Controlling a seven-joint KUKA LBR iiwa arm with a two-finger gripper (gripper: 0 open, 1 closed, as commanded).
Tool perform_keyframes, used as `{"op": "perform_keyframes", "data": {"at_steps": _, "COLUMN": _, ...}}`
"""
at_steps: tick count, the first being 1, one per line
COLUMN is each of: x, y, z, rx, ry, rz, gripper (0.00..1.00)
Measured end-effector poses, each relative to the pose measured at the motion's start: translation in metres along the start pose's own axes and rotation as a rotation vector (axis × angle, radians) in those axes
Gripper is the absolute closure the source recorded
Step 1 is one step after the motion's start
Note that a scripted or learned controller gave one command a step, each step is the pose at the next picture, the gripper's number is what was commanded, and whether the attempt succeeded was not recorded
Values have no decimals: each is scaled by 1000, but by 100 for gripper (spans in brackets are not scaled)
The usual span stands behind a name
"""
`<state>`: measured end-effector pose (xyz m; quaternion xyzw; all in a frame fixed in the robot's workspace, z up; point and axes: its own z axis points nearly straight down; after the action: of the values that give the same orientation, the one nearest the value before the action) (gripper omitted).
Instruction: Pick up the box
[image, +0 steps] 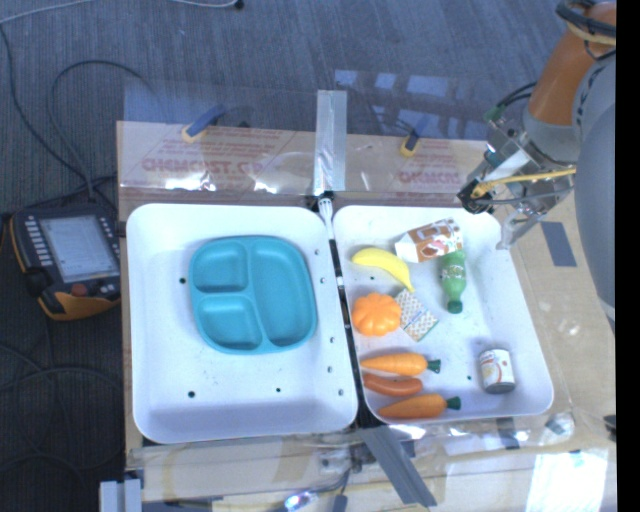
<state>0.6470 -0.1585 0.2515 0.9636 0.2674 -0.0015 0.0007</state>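
The box (430, 241), a small white and brown carton, lies tilted on its side at the back of the right bin (530, 340). A yellow banana (383, 265) is to its left and a green bottle (453, 280) lies just in front of it. My gripper (517, 218) hangs over the right bin's back right corner, to the right of the box and apart from it. Nothing shows between its fingers.
The right bin also holds an orange pumpkin (375, 313), a checkered packet (417, 316), two carrots (398, 363), a red sausage (392, 384) and a small can (496, 369). A blue divided plate (250, 293) lies in the left bin (160, 380).
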Motion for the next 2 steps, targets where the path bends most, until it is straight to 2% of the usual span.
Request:
{"op": "perform_keyframes", "data": {"at_steps": 1, "x": 5, "y": 19, "z": 124, "rx": -9, "ry": 8, "rz": 88, "gripper": 0}}
{"op": "perform_keyframes", "data": {"at_steps": 2, "x": 27, "y": -22, "z": 131, "rx": 3, "ry": -1, "rz": 142, "gripper": 0}}
